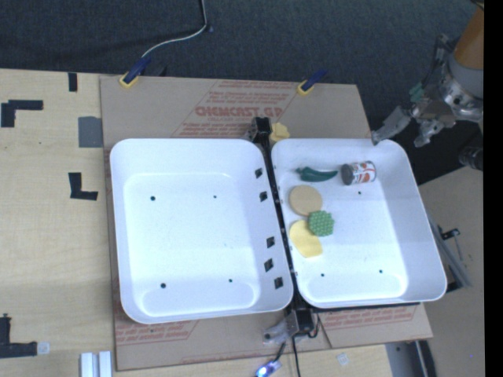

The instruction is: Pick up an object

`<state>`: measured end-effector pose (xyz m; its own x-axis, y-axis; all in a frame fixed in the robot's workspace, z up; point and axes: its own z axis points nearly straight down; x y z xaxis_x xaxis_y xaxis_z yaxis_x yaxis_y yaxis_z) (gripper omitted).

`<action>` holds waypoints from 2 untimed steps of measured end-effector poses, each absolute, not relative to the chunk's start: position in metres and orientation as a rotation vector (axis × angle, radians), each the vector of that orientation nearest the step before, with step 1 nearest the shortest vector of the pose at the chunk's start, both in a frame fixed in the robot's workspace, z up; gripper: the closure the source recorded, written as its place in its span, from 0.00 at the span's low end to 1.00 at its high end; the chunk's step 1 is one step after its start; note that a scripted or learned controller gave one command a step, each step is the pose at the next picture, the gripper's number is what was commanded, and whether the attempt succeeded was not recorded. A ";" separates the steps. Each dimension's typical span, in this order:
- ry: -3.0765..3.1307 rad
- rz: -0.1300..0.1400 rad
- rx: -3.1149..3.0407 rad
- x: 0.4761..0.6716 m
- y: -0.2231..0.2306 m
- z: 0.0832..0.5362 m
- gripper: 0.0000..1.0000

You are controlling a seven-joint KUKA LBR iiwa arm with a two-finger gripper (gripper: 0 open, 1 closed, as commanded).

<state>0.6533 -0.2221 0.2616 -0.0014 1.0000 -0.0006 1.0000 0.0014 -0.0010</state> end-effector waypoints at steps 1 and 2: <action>-2.225 0.003 -2.219 0.654 -0.222 0.272 1.00; -2.235 -0.010 -2.230 0.654 -0.224 0.410 1.00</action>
<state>0.6542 -0.2238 0.4101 -0.0024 1.0000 -0.0065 0.9999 0.0025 0.0154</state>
